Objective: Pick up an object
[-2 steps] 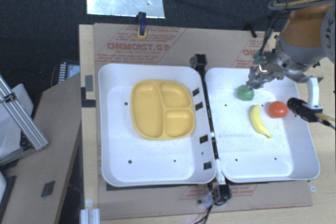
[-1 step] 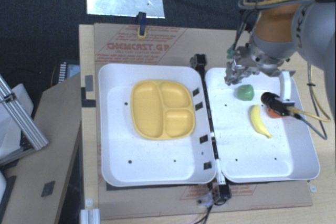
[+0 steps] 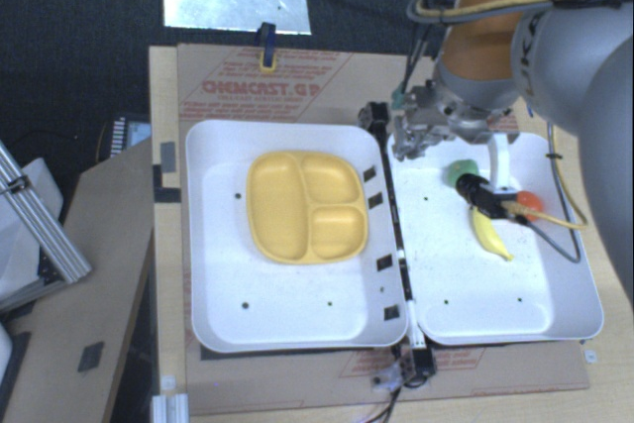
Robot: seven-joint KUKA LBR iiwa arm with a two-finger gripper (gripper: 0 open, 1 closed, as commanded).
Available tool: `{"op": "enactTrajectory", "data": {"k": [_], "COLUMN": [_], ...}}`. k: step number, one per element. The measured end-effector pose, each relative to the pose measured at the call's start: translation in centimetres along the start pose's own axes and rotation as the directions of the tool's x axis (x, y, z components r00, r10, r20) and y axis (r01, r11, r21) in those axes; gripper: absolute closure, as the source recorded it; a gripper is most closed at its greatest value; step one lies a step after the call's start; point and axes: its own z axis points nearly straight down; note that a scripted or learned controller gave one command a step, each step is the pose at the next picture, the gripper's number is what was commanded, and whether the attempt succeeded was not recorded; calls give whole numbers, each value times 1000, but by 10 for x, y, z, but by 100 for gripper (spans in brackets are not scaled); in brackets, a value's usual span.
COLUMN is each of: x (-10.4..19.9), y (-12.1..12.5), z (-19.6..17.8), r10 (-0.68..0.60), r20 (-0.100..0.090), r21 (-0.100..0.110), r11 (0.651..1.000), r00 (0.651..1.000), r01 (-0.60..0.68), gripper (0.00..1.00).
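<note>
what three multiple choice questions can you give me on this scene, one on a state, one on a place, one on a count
1. The banana is:
A. lying flat in the right bin
B. lifted in the air
C. standing upright

2. The yellow plate lies in:
A. the right bin
B. the left bin
C. neither bin

3. The yellow plate has how many compartments?
A. two
B. three
C. four

Answers:
1. A: it lies on the bin floor, off to the side of the gripper.
2. B: the white walls of the left bin surround it.
3. B: ridges split it into one long part and two smaller ones.
</note>
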Motion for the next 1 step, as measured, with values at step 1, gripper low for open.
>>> {"op": "enactTrajectory", "data": {"k": [1], "x": [50], "y": [7], "z": [-3], "r10": [0], "r20": [0], "r21": [0], "r11": [1000], "r00": [1000], "r01": [0], "gripper": [100]}}
